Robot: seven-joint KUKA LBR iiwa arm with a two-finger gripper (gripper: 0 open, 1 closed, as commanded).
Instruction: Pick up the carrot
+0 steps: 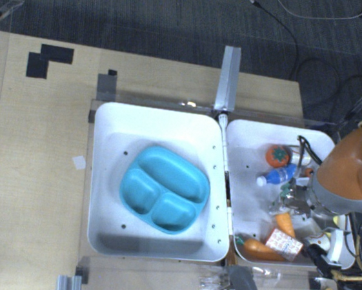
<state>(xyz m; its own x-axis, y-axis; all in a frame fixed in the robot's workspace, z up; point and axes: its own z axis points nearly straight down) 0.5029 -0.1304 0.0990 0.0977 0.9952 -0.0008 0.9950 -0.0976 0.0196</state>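
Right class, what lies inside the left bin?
The left bin holds one blue divided tray with three compartments, lying flat. The bin floor beneath the tray is covered.

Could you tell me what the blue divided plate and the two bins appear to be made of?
The blue divided plate looks like moulded plastic: uniform colour, rounded compartments, soft sheen. The left bin and right bin seem thin white plastic, smooth and semi-glossy with rounded corners, though painted metal is possible.

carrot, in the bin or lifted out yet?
In. The carrot lies flat on the right bin's floor at its near edge, beside a small red-and-white packet. The hand is above the bin.
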